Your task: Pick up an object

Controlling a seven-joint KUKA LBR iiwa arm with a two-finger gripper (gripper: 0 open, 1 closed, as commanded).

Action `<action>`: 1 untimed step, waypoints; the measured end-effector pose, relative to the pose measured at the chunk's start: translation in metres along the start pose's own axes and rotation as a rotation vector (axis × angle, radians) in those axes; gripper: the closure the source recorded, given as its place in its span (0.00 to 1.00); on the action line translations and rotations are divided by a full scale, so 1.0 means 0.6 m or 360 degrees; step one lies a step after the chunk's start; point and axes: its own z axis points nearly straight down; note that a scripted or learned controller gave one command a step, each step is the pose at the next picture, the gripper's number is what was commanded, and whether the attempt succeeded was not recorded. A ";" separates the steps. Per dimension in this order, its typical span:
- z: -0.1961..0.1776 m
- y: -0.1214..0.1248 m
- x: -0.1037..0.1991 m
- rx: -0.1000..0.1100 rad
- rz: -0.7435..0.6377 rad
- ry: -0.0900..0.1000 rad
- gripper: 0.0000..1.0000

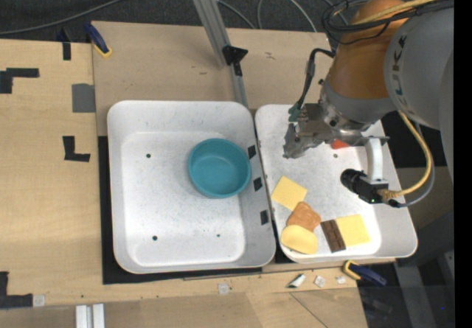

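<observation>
Jaws pointing down over right bin (318,172), whether spread or closed unclear, grey arm (431,54) reaching from right

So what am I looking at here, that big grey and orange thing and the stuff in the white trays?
This is one camera fixed above a bench, looking down at a slant. The grey and orange thing is a robot arm, reaching in from the right. At its tip is a gripper, its hand for picking things up, hanging over the right bin; I cannot make out anything held. The left bin holds a blue bowl. In the right bin lie a yellow square, a brown lump, a yellow rounded piece, a dark bar and another yellow block.
</observation>
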 end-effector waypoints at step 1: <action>0.028 0.034 0.079 0.0001 0.0003 -0.0003 1.00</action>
